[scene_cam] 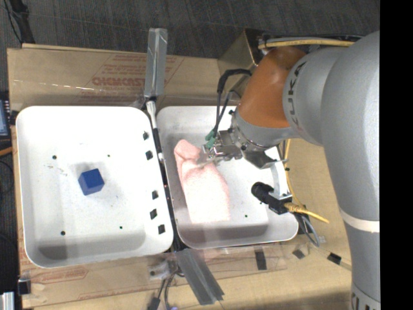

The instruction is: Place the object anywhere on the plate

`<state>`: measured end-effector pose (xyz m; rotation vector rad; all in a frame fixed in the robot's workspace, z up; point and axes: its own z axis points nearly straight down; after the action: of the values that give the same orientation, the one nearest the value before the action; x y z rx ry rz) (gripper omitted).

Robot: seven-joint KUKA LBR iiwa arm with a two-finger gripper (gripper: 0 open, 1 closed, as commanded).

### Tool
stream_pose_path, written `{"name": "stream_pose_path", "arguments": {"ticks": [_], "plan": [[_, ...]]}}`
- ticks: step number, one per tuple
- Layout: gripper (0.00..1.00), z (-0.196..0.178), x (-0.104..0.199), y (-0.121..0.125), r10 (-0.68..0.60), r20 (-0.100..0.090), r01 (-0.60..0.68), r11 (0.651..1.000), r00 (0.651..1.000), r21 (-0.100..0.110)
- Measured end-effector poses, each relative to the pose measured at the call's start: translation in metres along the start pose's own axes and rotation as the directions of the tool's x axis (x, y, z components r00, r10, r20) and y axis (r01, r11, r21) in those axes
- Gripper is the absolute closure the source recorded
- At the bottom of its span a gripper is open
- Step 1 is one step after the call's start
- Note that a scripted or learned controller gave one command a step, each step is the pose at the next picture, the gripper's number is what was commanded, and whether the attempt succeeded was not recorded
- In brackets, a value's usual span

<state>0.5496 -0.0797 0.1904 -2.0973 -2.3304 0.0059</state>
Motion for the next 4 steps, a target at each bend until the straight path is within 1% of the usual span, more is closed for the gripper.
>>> {"name": "stream_pose_path", "arguments": {"ticks": [1,2,3,4], "plan": [[1.00,-0.040,0.001,0.000,-0.007,0.001,0.007,1.000,1.000,-0.002],[1.00,-0.046,0.047,0.005,-0.403,0.002,0.403,0.915,0.915,0.000],[1.00,-0.047,0.106,0.016,-0.733,0.003,0.733,0.680,0.680,0.000],[1.00,-0.040,0.164,0.031,-0.943,0.006,0.943,0.334,0.334,0.001]]}}
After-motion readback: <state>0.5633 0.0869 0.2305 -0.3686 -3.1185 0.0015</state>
